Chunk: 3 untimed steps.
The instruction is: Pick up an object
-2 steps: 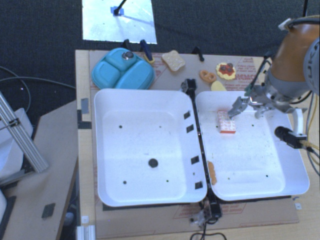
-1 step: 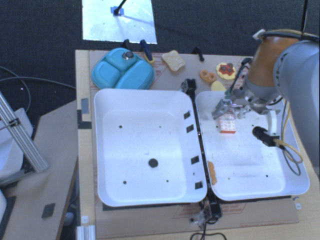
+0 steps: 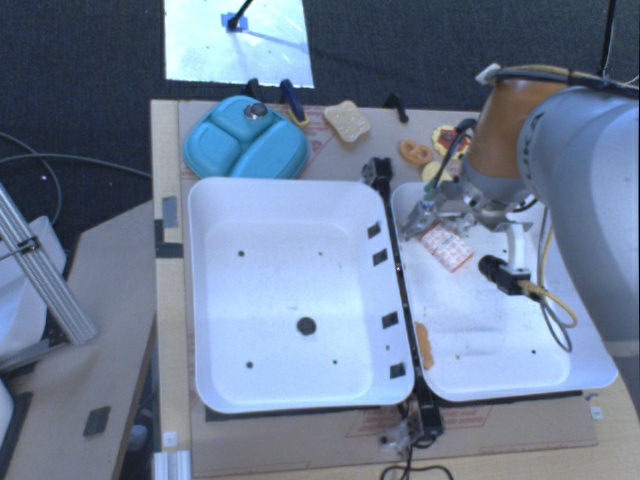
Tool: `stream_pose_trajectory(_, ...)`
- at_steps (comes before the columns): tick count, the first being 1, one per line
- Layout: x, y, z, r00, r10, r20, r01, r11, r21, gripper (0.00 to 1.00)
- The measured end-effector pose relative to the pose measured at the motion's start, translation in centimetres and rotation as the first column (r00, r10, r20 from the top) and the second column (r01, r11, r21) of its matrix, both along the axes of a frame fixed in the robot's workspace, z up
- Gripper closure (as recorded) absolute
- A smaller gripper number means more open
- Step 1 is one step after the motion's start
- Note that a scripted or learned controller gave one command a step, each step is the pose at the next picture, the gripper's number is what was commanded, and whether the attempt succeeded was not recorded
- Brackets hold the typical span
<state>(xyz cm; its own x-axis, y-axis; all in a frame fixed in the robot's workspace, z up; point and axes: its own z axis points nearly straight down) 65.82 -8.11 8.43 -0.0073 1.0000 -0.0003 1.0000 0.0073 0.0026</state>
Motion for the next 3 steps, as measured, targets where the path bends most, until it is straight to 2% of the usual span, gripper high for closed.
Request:
stream_pose_trajectory(1,1.2,-4.5,0.2,1.0,-0.008,0.004,0.008,1.0,-0.002,0.0)
stream_pose_trajectory(2,-8.6,-13.3,2.2,1.0,-0.017,-0.005,0.017,1.0,-0.003,0.0)
stream_pose_trajectory(3,-4.6,-9.3,0.2,1.0,-0.001,0.004,0.001,1.0,-0.003,0.0)
